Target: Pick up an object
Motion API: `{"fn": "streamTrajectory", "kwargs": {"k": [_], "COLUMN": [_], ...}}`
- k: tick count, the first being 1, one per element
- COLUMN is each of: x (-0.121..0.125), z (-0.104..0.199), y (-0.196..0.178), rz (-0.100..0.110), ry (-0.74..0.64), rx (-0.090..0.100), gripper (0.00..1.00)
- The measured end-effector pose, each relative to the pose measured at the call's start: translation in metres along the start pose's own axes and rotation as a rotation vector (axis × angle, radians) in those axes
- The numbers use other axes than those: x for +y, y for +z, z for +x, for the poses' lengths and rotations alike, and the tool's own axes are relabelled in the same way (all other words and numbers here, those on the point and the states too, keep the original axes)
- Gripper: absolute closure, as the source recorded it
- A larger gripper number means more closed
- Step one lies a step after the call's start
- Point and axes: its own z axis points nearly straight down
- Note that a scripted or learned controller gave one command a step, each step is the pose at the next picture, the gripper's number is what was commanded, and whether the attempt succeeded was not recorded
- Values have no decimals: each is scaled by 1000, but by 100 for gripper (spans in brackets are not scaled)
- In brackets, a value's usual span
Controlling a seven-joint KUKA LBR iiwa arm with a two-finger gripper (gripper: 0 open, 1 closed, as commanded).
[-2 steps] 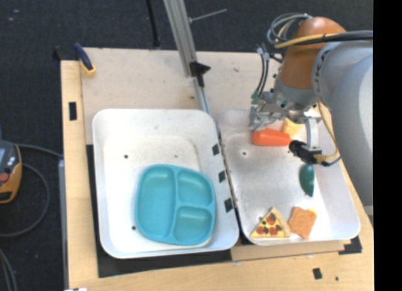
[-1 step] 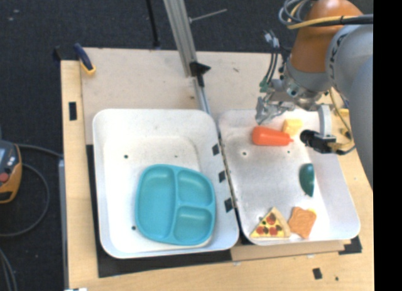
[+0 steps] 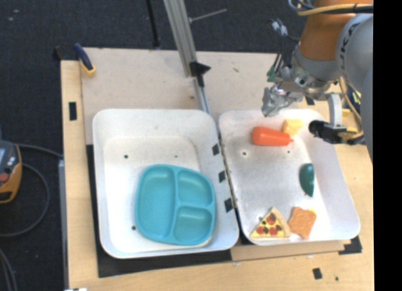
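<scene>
Right now I see the gripper [image 3: 274,105] hovering over the right bin's [image 3: 326,220] far rim, and I cannot tell its grip state. Just beside it lie an orange carrot [image 3: 271,136] and a yellow cheese block [image 3: 292,126], touching. Nearer me sit a green piece [image 3: 306,178], pizza slice [image 3: 272,225] and toast [image 3: 302,222]. A teal divided plate [image 3: 174,204] occupies the left bin [image 3: 110,132].

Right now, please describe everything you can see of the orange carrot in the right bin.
The carrot is an orange, smooth, plastic-looking toy with a rounded left end. It lies flat, roughly horizontal, near the far edge of the right bin. Its right end touches or nearly meets the yellow block. The gripper hangs just above and behind it, not holding it.
</scene>
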Motion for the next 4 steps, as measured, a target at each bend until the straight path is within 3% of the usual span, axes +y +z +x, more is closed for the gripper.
{"fn": "streamTrajectory", "kwargs": {"k": [4], "x": [-104], "z": [193], "y": [-15], "rz": [5], "ry": [-6], "rx": [3], "gripper": [100]}}
